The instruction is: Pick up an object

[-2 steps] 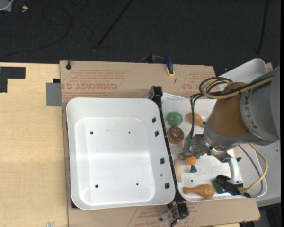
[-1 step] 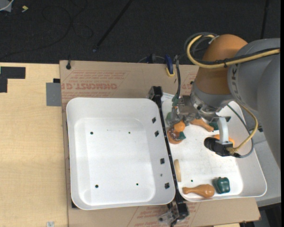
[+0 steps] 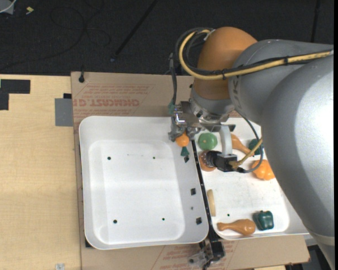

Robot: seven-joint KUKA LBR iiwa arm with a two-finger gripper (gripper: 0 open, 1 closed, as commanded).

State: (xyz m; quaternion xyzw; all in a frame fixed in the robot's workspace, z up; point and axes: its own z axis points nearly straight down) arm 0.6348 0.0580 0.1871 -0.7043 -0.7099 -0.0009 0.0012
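While the gripper hovered over the green ball, finger state unclear, crowding toys risked a miss.

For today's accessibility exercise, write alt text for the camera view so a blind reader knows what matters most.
A grey robot arm with an orange band reaches from the right, its gripper low over the right bin near a green ball. That bin also holds orange toys and a dark green block; the left bin sits beside it.
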